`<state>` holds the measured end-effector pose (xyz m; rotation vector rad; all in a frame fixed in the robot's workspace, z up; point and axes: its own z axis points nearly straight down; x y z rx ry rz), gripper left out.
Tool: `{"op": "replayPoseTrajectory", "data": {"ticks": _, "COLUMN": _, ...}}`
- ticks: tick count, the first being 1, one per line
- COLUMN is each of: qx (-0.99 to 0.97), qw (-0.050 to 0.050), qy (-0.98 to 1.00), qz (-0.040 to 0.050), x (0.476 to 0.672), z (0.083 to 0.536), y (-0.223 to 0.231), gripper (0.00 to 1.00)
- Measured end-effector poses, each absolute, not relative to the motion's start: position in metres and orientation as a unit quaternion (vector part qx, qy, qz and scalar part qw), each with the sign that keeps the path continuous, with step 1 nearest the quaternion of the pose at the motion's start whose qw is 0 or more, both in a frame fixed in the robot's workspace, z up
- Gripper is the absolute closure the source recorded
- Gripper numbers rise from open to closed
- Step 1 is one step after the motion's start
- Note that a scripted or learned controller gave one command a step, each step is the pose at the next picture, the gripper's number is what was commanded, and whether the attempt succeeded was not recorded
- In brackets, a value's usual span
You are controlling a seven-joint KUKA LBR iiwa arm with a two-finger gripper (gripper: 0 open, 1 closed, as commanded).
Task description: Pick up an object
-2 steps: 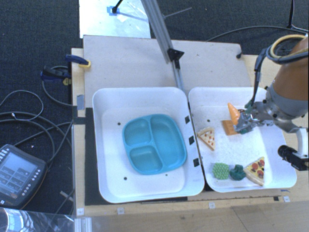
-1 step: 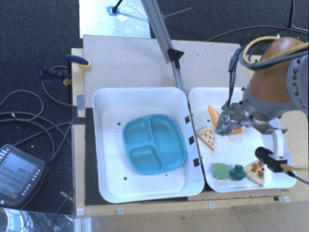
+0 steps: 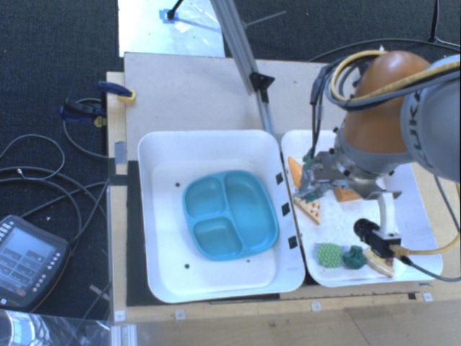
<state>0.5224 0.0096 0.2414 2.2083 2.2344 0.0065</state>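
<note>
Pizza slice: a toy wedge, orange-edged with dark spots, lay on the floor of the right bin near its left wall, just below and beside the tool. Whether the two touched could not be told.

Orange wedge: lay in the same bin, just above and to the left of the tool, close to the bin's left wall.

Orange block: partly hidden under the wrist, to the right of the tool.

Green knobbly ball and teal toy: side by side near the bin's front rim, well below the tool; a tan piece lay just right of them.

Tool: hung low over the left part of the right bin. Whether its fingers were apart or together could not be told.

Arm: grey with an orange band, reached in from the right.

Left bin: held a blue divided plate, three compartments, lying flat at its middle.

Counter: pale board carrying both bins side by side.
</note>
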Motion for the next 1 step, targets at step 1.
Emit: {"op": "replayPoseTrajectory", "data": {"ticks": 1, "qx": 0.703, "qw": 0.000, "qy": 0.712, "qz": 0.0017, "x": 0.5186, "z": 0.2486, "y": 0.0657, "gripper": 1.00}}
